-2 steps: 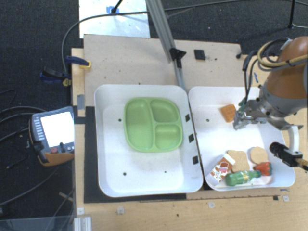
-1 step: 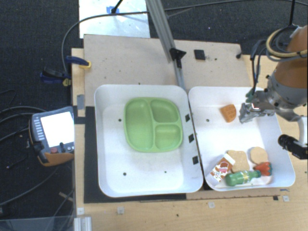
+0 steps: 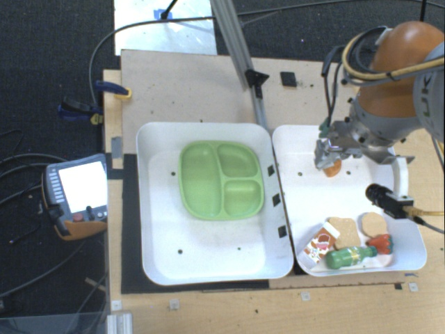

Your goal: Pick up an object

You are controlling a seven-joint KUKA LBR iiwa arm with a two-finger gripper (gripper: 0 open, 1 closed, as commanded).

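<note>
At the near edge of the right-hand shallow white bin (image 3: 306, 207) you had a small heap of toy food: a green plastic bottle lying on its side (image 3: 350, 257), a red and white printed carton (image 3: 319, 245) just to its left, a tan bread-slice shape (image 3: 343, 229) behind it, a round tan biscuit-like piece (image 3: 373, 223) and a red tomato-like piece (image 3: 380, 243) at the right. They lay packed close, several touching one another.

Further back in that same bin your end effector (image 3: 329, 160) hung low over the floor of the bin, pointing down from the grey arm with its orange band (image 3: 403, 54). A small orange rounded object (image 3: 333, 168) sat right at its tip, touching or all but touching it. You could not tell from this slant whether the piece was gripped or merely lay beneath, nor how wide the end effector stood.

The left-hand shallow white bin (image 3: 156, 207) held a pale green plastic plate with three compartments (image 3: 222, 179), lying flat. Both bins rested side by side on the wooden desk (image 3: 181, 82).
</note>
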